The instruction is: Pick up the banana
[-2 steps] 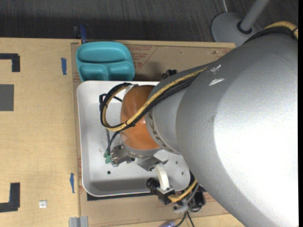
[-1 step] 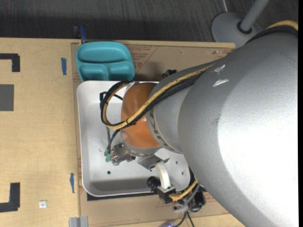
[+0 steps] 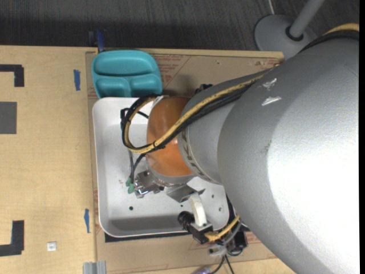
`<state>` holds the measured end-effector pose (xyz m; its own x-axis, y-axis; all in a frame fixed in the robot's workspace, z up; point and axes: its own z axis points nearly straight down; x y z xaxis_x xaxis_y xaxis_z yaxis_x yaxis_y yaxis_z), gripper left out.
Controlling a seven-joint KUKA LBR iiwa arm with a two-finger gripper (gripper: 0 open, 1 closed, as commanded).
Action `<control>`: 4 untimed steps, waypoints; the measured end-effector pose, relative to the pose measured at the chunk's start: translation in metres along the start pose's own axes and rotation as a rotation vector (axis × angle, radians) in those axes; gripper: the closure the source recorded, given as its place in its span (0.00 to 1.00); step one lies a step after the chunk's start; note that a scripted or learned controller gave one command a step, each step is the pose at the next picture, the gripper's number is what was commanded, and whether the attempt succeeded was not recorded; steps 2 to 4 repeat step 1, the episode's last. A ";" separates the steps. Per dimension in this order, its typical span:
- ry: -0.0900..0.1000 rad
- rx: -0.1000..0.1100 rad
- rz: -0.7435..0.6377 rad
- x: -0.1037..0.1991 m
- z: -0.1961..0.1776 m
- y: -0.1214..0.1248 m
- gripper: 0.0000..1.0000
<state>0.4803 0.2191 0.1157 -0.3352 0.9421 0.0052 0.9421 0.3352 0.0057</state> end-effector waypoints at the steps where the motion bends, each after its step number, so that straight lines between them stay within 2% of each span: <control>1: 0.000 -0.002 0.001 0.000 -0.010 0.000 1.00; 4: 0.000 -0.002 0.001 0.000 -0.010 0.000 1.00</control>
